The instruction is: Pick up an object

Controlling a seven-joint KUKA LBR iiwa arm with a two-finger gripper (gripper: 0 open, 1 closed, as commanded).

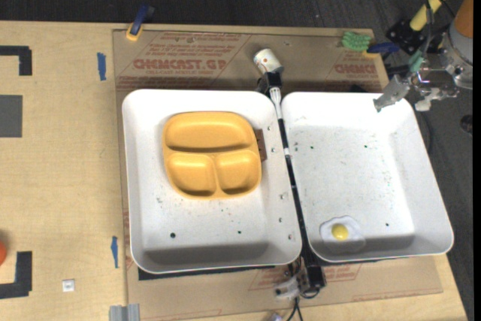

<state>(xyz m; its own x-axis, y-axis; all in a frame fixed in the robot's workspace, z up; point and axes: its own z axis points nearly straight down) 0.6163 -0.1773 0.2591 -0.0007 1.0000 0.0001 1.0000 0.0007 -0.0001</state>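
Note:
A yellow divided plate [212, 152] lies in the left bin [143, 237], in its upper half, with three compartments. A small fried-egg toy [340, 231], white with a yellow yolk, sits near the front wall of the right bin [421, 184]. My gripper [396, 92] hangs over the right bin's far right corner, at the rim, well apart from the egg and the plate. Nothing shows in its grasp. The arm [451, 64] comes in from the right edge.
A white-and-black fitting [265, 61] stands at the far end of the seam between the bins. A blue clamp [137, 22] and a green clamp [353, 40] hold the brown board [195, 56]. An orange object [2, 253] peeks in at the left edge.

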